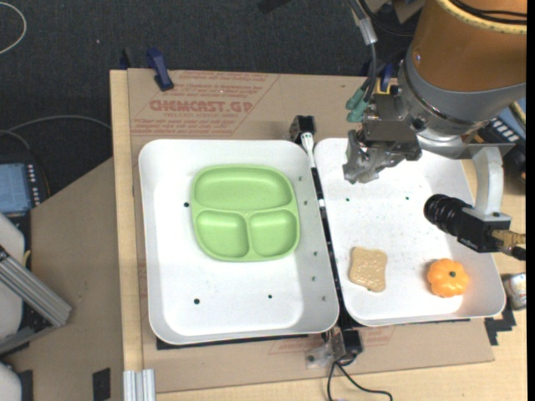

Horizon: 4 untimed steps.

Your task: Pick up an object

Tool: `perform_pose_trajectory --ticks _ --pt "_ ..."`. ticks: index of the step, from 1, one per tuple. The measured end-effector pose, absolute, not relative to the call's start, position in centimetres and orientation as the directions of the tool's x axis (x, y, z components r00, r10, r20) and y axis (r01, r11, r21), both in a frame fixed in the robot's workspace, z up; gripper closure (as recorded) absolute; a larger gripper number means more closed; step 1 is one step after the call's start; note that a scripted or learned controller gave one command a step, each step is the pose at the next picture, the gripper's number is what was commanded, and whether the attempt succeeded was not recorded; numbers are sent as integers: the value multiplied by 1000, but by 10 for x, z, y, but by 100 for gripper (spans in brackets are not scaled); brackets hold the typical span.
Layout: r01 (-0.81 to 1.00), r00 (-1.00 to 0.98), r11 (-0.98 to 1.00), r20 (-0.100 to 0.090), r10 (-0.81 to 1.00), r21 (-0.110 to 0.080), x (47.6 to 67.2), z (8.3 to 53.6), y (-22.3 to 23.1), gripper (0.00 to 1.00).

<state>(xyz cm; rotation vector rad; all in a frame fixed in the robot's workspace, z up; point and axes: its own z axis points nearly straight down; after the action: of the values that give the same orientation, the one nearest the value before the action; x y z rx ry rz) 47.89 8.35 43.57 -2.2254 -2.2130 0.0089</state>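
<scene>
Grey with its orange band, the arm (pixel 468 40) comes in from the right and looms over the far end of the bench. Below it sit two white trays: the left bin (pixel 159 249) and the right bin (pixel 401 224), touching along their inner rims. A green divided plate (pixel 245 211) lies flat in the middle of the left bin, across that rim from the action.

Now the gripper (pixel 364 172): it hangs over the far-left corner of the right bin, above bare white floor with nothing under it. Whether it is spread or closed, I cannot tell from this angle, and nothing shows in its grasp.

So what's on offer? A tan toast piece (pixel 368 269) lies flat almost directly nearward of the gripper, in the same column, near the front rim. It looks roughly square, perhaps a touch longer front to back. A small orange pumpkin (pixel 448 277) sits at the same depth but well off to the right.

My read: the toast is the closer pick, needing a nearly straight pull toward the front edge and then a descent. The pumpkin would demand a diagonal.
</scene>
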Motion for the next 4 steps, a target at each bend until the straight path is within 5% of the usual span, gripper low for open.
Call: perform_pose_trajectory --ticks 1,3,4 --pt "1000 -2 2 2 1000 7 480 485 107 100" --pt "1000 -7 7 -1 1000 -6 478 430 203 100" --pt "1000 5 -5 -2 1000 -6 479 395 165 100"
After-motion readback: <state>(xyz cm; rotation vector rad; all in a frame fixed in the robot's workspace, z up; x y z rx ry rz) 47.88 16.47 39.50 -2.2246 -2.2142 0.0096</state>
